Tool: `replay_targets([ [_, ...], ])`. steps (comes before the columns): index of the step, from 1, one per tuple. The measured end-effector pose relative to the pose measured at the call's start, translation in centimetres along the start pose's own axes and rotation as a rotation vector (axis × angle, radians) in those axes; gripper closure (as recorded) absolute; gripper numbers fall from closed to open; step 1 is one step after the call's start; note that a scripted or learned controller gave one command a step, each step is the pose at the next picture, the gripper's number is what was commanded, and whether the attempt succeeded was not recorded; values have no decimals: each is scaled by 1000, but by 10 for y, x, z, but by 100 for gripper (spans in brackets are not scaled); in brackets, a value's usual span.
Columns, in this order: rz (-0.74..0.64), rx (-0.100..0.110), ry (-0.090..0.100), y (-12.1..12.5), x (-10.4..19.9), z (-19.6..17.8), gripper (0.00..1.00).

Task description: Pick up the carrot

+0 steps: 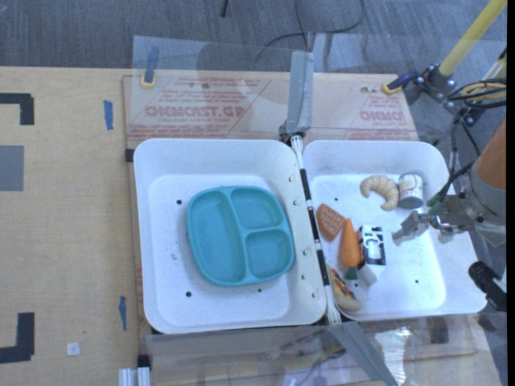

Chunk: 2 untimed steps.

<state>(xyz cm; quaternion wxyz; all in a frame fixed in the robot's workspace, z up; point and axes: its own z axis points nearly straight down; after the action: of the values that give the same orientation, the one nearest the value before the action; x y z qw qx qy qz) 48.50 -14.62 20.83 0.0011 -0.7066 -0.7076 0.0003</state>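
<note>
The orange carrot (349,244) lies in the left part of the right bin (418,288), pointing away from me, its green top near the bin's front. My gripper (409,226) hovers over the middle right of the same bin, a short way to the right of the carrot and apart from it. Its fingers look open, with nothing between them.
A brown biscuit-like piece (329,220) touches the carrot's left side and a black-and-white item (372,244) lies at its right. A croissant (381,189) and a small can (410,190) sit at the back. The left bin (161,296) holds a teal divided plate (240,234).
</note>
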Motion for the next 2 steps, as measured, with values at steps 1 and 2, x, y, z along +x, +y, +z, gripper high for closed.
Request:
replay_targets([
  [1,-183,-9,-5,8,52,109,0],
  [2,-175,-13,-6,8,49,100,100],
])
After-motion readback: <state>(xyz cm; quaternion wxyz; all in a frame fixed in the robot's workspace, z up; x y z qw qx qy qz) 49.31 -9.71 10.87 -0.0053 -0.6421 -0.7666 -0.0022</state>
